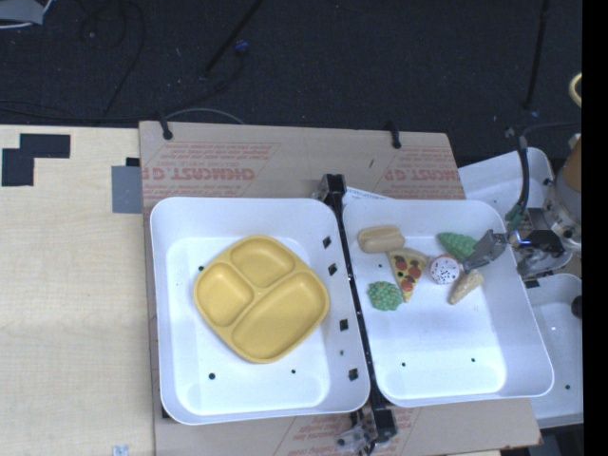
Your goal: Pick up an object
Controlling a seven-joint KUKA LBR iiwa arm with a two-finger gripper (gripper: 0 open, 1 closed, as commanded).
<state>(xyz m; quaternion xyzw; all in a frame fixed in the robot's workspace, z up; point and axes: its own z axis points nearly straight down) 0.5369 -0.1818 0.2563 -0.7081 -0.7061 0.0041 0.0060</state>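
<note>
The right bin (pixel 446 369) holds several small food toys in its far half: a tan bun (pixel 380 238), a pizza slice (pixel 409 274), a green bumpy piece (pixel 385 295), a white speckled ball (pixel 444 271), a green leaf-like piece (pixel 457 244) and a pale yellow wedge (pixel 465 287). My gripper (pixel 486 251) reaches in from the right edge of this bin. It hangs low between the green leaf piece and the yellow wedge, just right of the ball. Nothing can be seen held in it.
A yellow divided plate (pixel 261 297) lies in the left bin (pixel 180 369). A black divider (pixel 347 293) runs between the two bins. The arm's wrist and cables (pixel 546 236) sit over the right bin's right rim.
</note>
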